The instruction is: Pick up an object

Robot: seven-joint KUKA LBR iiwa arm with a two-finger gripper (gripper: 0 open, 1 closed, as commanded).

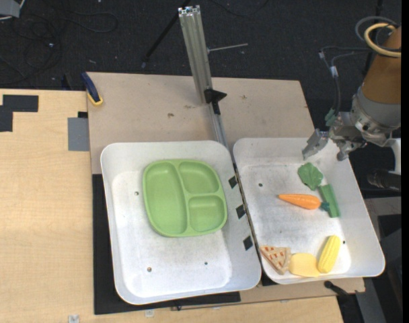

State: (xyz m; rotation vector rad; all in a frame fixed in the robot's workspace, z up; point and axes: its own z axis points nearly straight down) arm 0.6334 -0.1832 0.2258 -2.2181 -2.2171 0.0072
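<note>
My gripper (327, 148) hangs over the far right corner of the right bin (278, 160), its two fingers spread open with nothing between them. Just below it lies a green leafy vegetable toy (319, 186). An orange carrot (300, 200) lies beside that toy, toward the bin's middle. At the bin's near edge sit a yellow corn cob (329, 253), a pale yellow piece (302, 265) and a pizza slice (276, 256).
The left bin (124, 261) holds a green divided plate (185, 197). A metal post (198, 52) rises behind the bins. A wooden surface (36, 200) lies at the left. The arm (379, 79) enters from the right.
</note>
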